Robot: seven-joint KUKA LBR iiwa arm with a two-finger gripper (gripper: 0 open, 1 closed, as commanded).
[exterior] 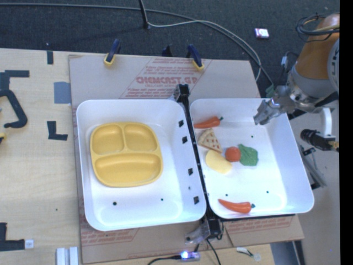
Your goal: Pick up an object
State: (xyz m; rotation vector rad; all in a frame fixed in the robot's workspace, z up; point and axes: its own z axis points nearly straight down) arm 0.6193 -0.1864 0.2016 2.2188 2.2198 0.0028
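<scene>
The right bin [287, 164] holds several toy foods: an orange carrot [208, 122] at the back left, a tan waffle wedge [209, 141], a yellow lemon-like piece [218, 162], a red tomato [232, 154] touching a green leafy piece [249, 155], and a red chili pepper [235, 206] near the front wall. My gripper [263, 115] hovers at the bin's back right edge, well to the right of the carrot, above bare bin floor. Nothing is visible between its fingers.
The left bin [171, 203] holds a yellow divided tray [126, 153]. A black clip strip runs along the seam between the bins [191, 153]. Cables cross the dark floor behind, and clamps [194, 58] pin the cardboard base.
</scene>
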